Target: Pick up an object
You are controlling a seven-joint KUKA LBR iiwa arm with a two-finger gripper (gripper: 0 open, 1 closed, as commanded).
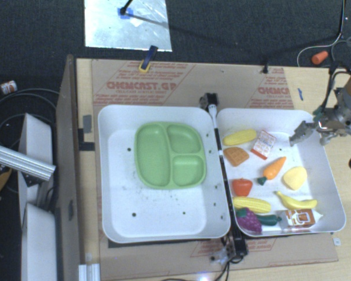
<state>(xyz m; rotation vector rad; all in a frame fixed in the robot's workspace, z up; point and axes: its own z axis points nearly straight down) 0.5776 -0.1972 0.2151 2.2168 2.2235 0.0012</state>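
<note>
Right bin (330, 180) holds two corn cobs (240, 137), one carrot (274, 167), one banana (296, 202), one lemon (295, 178), one tomato (242, 187), one grape bunch (250, 220); left bin (114, 174) holds one green divided plate (169, 155); end effector (307, 130) over right bin's far right corner, empty, touching nothing; finger spread cannot be told.

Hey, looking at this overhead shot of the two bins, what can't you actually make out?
- End effector, camera view: blurred and partly cut by the right edge, so its finger state is unclear.
- Carton at the right bin's near wall: print too small to read.
- Grapes: overlapped by the corn cob, so their full extent is hidden.
</note>
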